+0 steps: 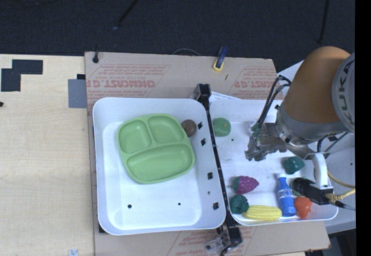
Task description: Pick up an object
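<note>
Hovering claw (259, 150) over right bin (232, 119); teal toy (293, 164) just beside.

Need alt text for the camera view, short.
A grey and orange robot arm's gripper hangs over the right white bin, which holds small toy foods. The left white bin holds a green divided plate.

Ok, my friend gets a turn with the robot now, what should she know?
End effector: over the right bin, nothing seen between its fingers.
Right bin holds: green ball, purple grapes, yellow corn, blue bottle, teal toy, red-orange piece, dark green piece.
Left bin holds a green divided plate and a small brown ball.
Done: nothing picked up.
Left: grab one object.
</note>
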